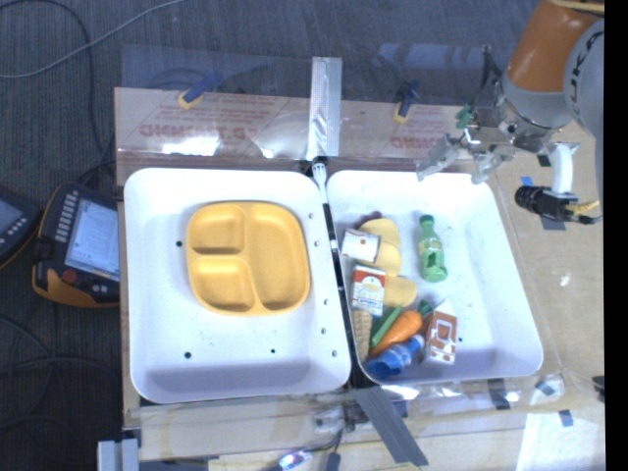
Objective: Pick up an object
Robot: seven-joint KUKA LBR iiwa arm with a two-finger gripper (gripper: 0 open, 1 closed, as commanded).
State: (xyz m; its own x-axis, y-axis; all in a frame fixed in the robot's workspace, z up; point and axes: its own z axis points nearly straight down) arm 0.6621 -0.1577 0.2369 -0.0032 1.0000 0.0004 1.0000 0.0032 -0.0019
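— Above the far right corner of the right bin point(510, 292) your gripper point(459, 157) hangs with its two fingers spread wide, nothing between them. It sits over the rim, not over any object.

— Where's the pickable stuff?

— All crowded against the right bin's left wall. The green bottle point(430, 249) lies a little apart on the open side, nearest you. Left of it, pale yellow pieces point(386, 245) with a small white carton point(360, 247) against them. Below: a red-and-white carton point(368, 291), a carrot point(397, 328), a blue item point(390, 360), and a small red packet point(442, 338) near the front. The yellow divided plate point(246, 257) lies alone in the left bin point(147, 292).

— Which would you go for?

— The bottle, I'd judge. It has bare floor on its right side and nothing touching it that I can make out. Set your fingers across its narrow width, not along its length, and come straight down over its middle.

— Risks?

— It looks round, so it may roll if one finger lands first. Avoid the heap by the wall: things there touch or overlap, and you'd likely nudge neighbours or close on two at once.
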